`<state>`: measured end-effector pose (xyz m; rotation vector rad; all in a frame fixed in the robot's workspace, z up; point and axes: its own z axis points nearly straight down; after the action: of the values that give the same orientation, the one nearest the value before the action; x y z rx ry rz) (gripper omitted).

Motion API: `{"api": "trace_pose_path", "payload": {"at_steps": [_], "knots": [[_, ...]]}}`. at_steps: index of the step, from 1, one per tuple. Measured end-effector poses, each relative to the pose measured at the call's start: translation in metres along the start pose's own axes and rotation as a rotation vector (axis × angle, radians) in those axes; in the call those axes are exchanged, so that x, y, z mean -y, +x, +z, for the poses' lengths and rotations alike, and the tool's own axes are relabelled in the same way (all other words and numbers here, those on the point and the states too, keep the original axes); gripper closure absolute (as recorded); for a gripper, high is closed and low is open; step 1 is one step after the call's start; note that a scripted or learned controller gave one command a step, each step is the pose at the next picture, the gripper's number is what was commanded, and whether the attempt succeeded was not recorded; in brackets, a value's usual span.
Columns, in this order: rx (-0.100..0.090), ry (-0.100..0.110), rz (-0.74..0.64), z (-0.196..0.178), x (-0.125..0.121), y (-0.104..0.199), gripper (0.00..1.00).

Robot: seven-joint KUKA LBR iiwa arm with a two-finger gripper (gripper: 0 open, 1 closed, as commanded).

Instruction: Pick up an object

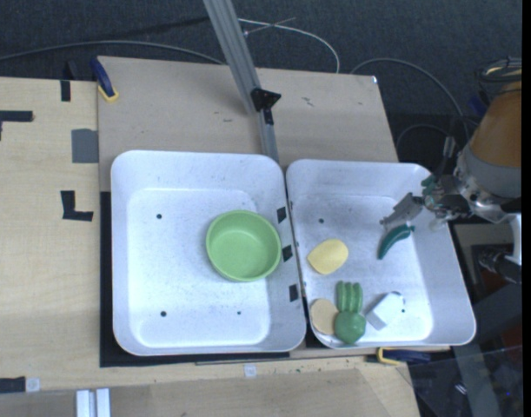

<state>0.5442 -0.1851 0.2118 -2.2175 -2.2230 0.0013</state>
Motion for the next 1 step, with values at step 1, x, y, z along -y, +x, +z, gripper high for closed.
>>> {"api": "trace_pose_path", "payload": {"at_steps": [1], "knots": [[0.0,0.0,0.0,-0.0001,0.0,0.0,0.0]]}}
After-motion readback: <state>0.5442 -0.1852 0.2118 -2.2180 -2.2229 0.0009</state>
